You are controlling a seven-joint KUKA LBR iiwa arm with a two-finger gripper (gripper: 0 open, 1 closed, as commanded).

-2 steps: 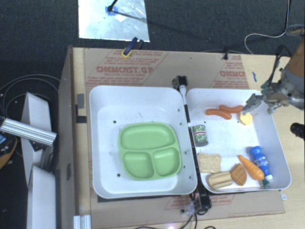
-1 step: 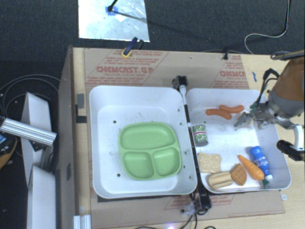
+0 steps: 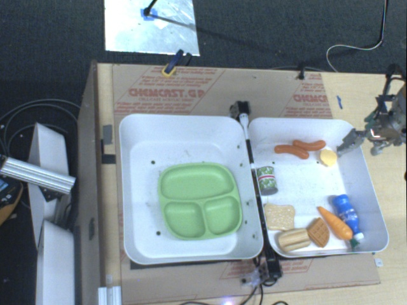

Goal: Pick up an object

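Observation:
The right bin [image 3: 365, 170] holds several toy foods: two orange-red sausages [image 3: 300, 148], a small yellow piece [image 3: 328, 157], a green-labelled can [image 3: 266, 179], a slice of bread [image 3: 280, 215], a bread roll [image 3: 292, 239], a waffle-like cookie [image 3: 318, 232], an orange carrot [image 3: 335, 223] and a blue bottle [image 3: 346, 213]. My gripper [image 3: 348, 143] hangs at the bin's right rim, just right of the yellow piece, with nothing seen between its fingers.
The left bin [image 3: 137, 145] carries a green divided tray [image 3: 200, 199]. A black divider [image 3: 251, 164] runs between the bins. Cardboard lies under both bins. Cables and metal parts sit off the bench at left.

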